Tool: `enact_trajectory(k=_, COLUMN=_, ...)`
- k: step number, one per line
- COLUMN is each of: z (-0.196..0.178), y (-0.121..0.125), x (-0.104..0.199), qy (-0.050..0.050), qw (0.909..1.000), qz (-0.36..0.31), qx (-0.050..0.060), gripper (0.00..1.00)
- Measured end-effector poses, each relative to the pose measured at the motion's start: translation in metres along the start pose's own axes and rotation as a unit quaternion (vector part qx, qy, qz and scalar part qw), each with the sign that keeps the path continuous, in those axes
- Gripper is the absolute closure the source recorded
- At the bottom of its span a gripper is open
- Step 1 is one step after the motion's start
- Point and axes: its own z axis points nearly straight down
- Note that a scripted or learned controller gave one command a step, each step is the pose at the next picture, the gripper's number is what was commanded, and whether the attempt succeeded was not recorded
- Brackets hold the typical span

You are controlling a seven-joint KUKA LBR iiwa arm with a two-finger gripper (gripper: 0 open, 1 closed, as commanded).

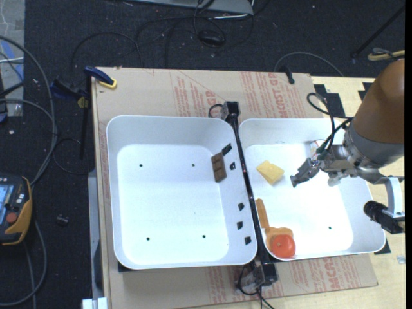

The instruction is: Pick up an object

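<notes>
Pickup not yet achieved: the gripper [302, 177] hangs over the right bin [360, 234], whether clenched or released cannot be told, carrying nothing visible. Candidates lie apart: a yellow block [271, 172] just left, a red ball [282, 244] near (front corner). Cardboard-topped bench [161, 92], cables on dark carpet [58, 31].

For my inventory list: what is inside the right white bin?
In the right white bin lie a yellow sponge-like block and a wooden spoon-like piece carrying a red-orange ball. The gripper and arm cover part of the floor.
</notes>
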Motion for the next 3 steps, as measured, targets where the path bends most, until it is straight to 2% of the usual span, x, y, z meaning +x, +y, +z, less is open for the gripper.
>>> enact_trajectory(k=1, z=0.019, y=0.042, x=-0.032, qy=0.0, qw=1.0, qz=0.0, qx=0.0, gripper=0.0)
enact_trajectory(k=2, z=0.031, y=0.041, x=-0.032, qy=0.0, qw=1.0, qz=0.0, qx=0.0, gripper=0.0)
enact_trajectory(k=3, z=0.023, y=0.002, x=-0.028, qy=0.0, qw=1.0, qz=0.0, qx=0.0, gripper=0.0)
